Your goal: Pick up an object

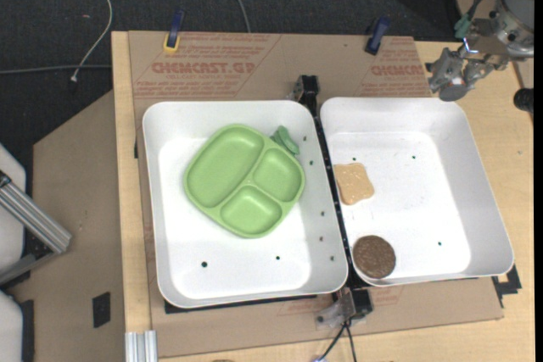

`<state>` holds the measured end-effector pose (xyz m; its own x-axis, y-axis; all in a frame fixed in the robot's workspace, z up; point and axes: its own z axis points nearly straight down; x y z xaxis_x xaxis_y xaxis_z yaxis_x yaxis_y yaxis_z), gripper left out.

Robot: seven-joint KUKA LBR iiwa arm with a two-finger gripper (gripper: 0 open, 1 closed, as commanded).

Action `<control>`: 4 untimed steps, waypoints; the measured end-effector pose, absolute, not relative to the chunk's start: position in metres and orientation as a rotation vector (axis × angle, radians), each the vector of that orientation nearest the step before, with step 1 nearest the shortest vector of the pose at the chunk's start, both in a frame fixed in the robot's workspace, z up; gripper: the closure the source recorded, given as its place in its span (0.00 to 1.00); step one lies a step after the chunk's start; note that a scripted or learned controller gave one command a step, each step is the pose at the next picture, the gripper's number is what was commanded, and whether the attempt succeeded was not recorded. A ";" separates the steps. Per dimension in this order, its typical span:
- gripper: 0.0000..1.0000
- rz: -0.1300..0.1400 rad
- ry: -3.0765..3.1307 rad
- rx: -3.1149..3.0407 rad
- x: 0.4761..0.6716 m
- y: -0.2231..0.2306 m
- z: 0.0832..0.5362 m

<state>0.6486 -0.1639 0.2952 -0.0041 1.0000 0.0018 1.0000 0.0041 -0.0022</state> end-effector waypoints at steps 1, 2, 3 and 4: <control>1.00 -0.002 -2.225 -2.211 0.632 -0.105 0.294; 1.00 0.001 -2.225 -2.210 0.611 -0.046 0.287; 1.00 0.000 -2.225 -2.211 0.591 0.007 0.285; 1.00 0.001 -2.225 -2.210 0.569 0.063 0.276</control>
